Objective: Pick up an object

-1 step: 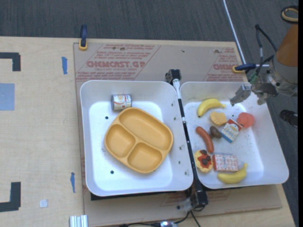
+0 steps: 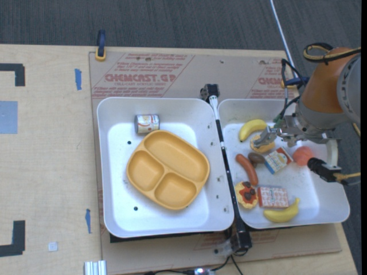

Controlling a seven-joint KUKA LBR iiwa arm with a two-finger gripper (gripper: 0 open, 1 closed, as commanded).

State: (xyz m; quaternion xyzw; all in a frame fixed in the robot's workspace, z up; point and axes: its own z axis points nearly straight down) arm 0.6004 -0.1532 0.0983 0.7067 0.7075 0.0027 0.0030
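Glossy white plastic bins (image 2: 109,171); smooth matt yellow plastic divided plate (image 2: 167,169); pale wood bench (image 2: 46,171).

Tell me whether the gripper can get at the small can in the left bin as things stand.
Probably yes. The small can lies alone by the left bin's back wall, just behind the yellow divided plate, nothing on it. The gripper sits over the right bin.

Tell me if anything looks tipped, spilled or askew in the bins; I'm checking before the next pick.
Only one thing stands out: the small can in the left bin lies on its side beside the yellow divided plate, which sits at a slant to the bin walls. The toy food in the right bin is just loosely scattered, with nothing spilled.
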